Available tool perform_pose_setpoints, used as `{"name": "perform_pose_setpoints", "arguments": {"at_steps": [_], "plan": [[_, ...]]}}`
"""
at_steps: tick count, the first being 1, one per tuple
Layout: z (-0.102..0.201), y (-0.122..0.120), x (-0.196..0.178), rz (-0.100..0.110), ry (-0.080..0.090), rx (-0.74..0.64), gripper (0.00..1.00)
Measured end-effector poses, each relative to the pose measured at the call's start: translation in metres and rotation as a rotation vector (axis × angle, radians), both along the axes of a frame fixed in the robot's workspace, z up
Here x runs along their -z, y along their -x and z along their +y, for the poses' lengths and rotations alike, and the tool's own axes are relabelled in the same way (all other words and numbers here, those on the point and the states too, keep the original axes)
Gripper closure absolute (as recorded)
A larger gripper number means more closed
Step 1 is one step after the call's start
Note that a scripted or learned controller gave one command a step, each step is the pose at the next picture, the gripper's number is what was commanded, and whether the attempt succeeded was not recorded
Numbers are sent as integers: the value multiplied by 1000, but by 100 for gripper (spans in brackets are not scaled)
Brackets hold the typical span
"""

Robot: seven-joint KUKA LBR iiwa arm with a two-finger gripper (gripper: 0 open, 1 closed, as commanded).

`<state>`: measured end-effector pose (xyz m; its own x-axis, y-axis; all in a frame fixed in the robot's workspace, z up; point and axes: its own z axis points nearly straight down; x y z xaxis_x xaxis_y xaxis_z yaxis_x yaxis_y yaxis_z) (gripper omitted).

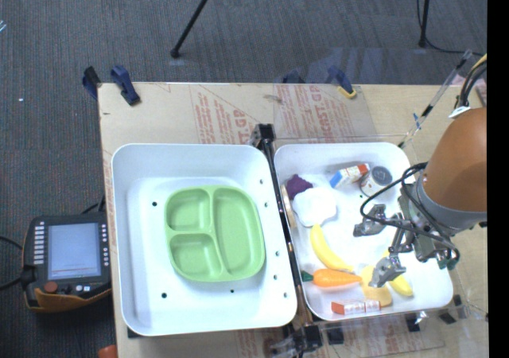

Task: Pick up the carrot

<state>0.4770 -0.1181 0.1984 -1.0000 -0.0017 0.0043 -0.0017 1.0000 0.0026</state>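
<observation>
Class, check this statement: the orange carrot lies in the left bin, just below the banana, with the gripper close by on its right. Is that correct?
Not quite. The camera view shows the carrot in the right bin, not the left. The rest holds: it lies just below the banana, with the gripper close by on its right.

Orange carrot [336, 278] with green tip; yellow banana [324, 247]; purple lump [298, 185]; white cloth [316, 206]; pale green divided plate [215, 233]; two white bins [131, 189]; brown cardboard [223, 114] printed with red lettering; dark grey carpet [95, 14]; blue clamps [125, 84]
</observation>
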Motion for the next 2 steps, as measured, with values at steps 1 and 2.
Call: {"name": "perform_pose_setpoints", "arguments": {"at_steps": [1, 2], "plan": [[37, -7, 92, 1, -2, -99, 0], [32, -7, 110, -13, 1, -67, 0]]}}
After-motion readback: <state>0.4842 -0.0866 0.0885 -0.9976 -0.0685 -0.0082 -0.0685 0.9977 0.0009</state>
